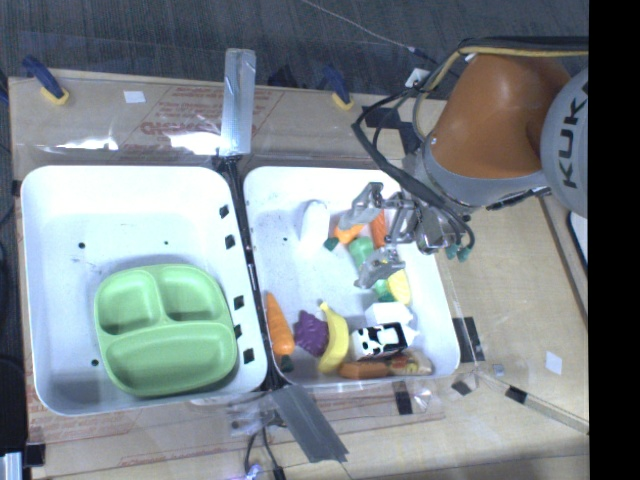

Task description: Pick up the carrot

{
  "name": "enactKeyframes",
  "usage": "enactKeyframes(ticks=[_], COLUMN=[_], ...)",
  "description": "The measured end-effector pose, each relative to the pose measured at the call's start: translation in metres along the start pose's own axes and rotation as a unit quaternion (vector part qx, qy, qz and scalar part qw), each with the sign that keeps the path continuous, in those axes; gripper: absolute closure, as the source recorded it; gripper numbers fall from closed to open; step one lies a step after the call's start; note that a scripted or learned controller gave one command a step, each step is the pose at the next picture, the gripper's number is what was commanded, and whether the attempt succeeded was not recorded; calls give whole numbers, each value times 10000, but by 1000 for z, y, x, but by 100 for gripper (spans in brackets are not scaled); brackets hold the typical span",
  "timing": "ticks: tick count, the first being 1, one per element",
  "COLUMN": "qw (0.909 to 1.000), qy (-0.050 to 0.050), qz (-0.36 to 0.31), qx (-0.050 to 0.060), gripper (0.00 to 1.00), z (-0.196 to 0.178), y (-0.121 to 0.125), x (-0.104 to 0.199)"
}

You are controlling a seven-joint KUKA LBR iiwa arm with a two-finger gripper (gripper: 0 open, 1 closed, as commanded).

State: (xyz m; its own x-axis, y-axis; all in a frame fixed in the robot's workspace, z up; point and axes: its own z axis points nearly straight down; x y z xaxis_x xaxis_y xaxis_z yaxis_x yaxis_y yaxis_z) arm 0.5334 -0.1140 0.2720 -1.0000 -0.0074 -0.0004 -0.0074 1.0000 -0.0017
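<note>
A long orange carrot (279,326) lies against the left wall of the right bin (285,193), next to a purple grape bunch (310,333). My gripper (374,234) is higher up in the same bin, well to the right of that carrot. Its two metal fingers (367,201) stand apart, open. Between and under them lie small orange pieces (349,234) and a green toy (361,252); I cannot tell whether they touch the fingers. The arm's orange band (495,108) hangs over the bin's right rim.
A banana (337,338), a black-and-white cow toy (385,340), a yellow lemon (400,288), a brown sausage (375,370) and a white object (314,223) crowd the right bin. The left bin (60,198) holds a green divided plate (165,330).
</note>
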Motion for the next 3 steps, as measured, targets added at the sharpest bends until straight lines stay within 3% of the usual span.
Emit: enactKeyframes(ticks=[1, 2, 3], qw=[9994, 9962, 9994], qy=[-14, 62, 10], qz=[-346, -867, -336], qx=[5, -39, -20], gripper=[0, 0, 0], z=[-13, 159, 181], y=[-70, -82, -10], x=[-27, -54, -2])
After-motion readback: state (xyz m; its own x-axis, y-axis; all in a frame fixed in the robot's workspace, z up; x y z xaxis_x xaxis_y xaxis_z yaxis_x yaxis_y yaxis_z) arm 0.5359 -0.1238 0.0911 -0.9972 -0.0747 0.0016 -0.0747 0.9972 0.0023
